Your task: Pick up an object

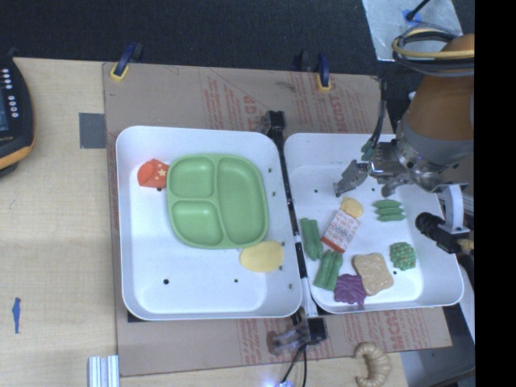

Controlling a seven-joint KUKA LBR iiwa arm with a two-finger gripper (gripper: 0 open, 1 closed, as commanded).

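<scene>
The claw (367, 181), a grey two-finger gripper on the orange-banded arm, hangs over the upper part of the right-hand shallow white bin (313, 147) with its fingers spread and nothing between them, so it is released and empty. The step in hand looks like the approach: no object is chosen yet by contact, and the pick is not yet made. Going from the near edge of that bin toward the far one, the candidates lie thus: a purple leafy toy (351, 288) at the near rim, touching a tan slice of toy bread (373, 272); a dark green stick-shaped toy (328, 269) and another green stick (310, 237) along the left wall; a green bumpy broccoli-like toy (402, 255) to the right; a small red-and-white packet (341, 229) in the middle; a small yellow rounded piece (351, 207) touching the packet's far end; and a green pea-pod toy (389, 210) beside it. The yellow piece and the packet sit nearest beneath the fingers. The next move, in my judgement, calls for a descent onto one of them, with the jaws straddling a single item, since the two touch and a careless closure could nudge both. In the left bin lie a green divided plastic plate (218, 200), a yellow toy (262, 256) and a red toy (151, 173), well apart from the claw.
</scene>
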